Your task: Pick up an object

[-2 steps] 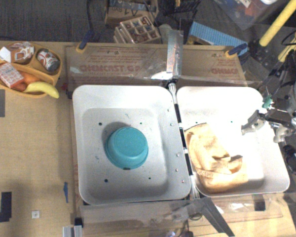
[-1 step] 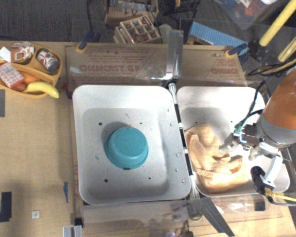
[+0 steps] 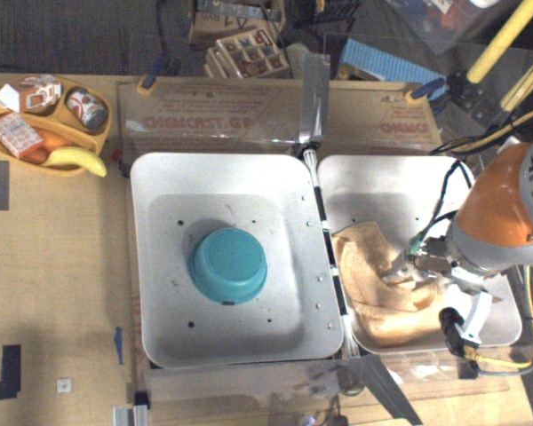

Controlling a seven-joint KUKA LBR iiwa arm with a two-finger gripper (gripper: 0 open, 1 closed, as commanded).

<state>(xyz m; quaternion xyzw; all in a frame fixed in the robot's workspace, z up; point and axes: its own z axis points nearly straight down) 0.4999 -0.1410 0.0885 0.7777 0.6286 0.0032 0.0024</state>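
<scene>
Cloth (image 3: 373, 282), tan, soft and crumpled, heaped along right bin's (image 3: 373, 177) left wall; gripper (image 3: 401, 273) pressed into folds, finger state unclear. Teal bowl (image 3: 229, 264) upturned, left bin (image 3: 160, 193) centre.

Yellow tray (image 3: 0, 140) of toy food, banana (image 3: 78, 159), cardboard wall (image 3: 213, 118)

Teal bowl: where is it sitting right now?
In the camera view, the teal bowl lies upside down near the middle of the left bin, across the divider from the tan cloth in the right bin.
</scene>
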